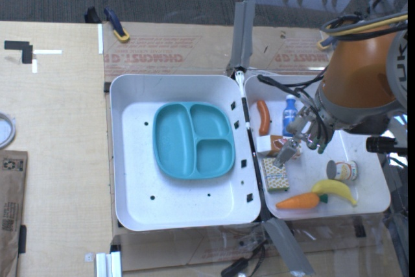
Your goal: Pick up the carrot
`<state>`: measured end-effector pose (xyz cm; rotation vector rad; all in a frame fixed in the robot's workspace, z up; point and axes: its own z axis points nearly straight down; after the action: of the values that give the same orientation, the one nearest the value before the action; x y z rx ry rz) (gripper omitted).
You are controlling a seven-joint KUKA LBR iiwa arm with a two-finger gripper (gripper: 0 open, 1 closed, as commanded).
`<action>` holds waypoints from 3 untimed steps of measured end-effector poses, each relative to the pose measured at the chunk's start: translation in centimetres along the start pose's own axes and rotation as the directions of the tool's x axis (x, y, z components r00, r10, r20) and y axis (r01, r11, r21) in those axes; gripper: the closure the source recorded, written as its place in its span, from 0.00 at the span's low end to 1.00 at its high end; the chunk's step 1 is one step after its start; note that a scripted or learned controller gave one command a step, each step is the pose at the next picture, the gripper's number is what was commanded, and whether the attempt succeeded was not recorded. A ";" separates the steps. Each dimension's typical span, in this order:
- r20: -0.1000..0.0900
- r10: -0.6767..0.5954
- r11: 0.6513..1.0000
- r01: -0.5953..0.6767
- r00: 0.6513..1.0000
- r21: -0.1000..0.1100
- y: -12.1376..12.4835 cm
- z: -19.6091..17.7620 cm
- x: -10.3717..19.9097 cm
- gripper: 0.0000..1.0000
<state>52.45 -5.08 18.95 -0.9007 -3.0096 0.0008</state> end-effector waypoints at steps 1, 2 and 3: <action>-0.003 -0.039 0.999 0.039 0.999 0.001 -7.7 7.4 0.0 0.00; 0.023 -0.527 0.850 0.527 0.850 -0.002 -7.9 9.3 -0.5 0.00; 0.001 -0.552 0.834 0.552 0.834 -0.002 -9.3 6.4 -2.5 0.00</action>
<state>49.48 -14.21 12.56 0.0048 -3.1424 -0.0025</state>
